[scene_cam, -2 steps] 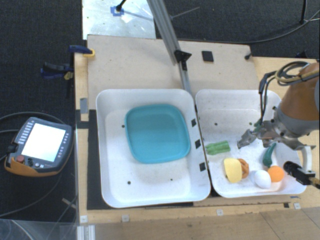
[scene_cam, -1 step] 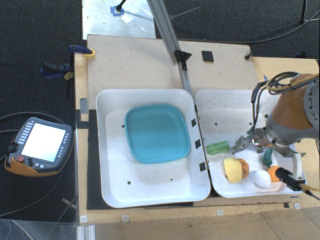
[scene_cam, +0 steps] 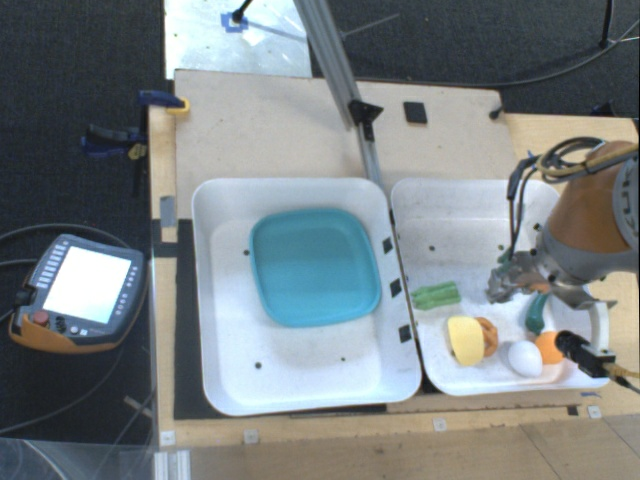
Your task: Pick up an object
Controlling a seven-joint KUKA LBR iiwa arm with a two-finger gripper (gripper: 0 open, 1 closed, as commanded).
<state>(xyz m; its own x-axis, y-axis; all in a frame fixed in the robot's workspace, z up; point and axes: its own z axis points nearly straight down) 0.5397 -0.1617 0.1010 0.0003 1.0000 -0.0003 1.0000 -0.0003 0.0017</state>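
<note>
claw (scene_cam: 512, 286) over right bin (scene_cam: 450, 208), green block (scene_cam: 436, 295) beside

Left bin (scene_cam: 225, 368): holds plate (scene_cam: 315, 266), centre of frame.
Right bin (scene_cam: 440, 213): block (scene_cam: 435, 295) at left; lower right, wedge (scene_cam: 464, 340), egg (scene_cam: 525, 357), ball (scene_cam: 550, 347).
Pendant (scene_cam: 78, 291): far left.

Both bins (scene_cam: 215, 268) are plain white, set on a pale tan counter (scene_cam: 260, 118). The left bin carries a teal-blue plate (scene_cam: 315, 266). In the right bin (scene_cam: 440, 218) sit a green block (scene_cam: 436, 295), a yellow piece (scene_cam: 463, 340), a white egg (scene_cam: 525, 358), an orange ball (scene_cam: 549, 347) and a dark teal item (scene_cam: 537, 313). The arm (scene_cam: 590, 223) shows grey and orange.
</note>
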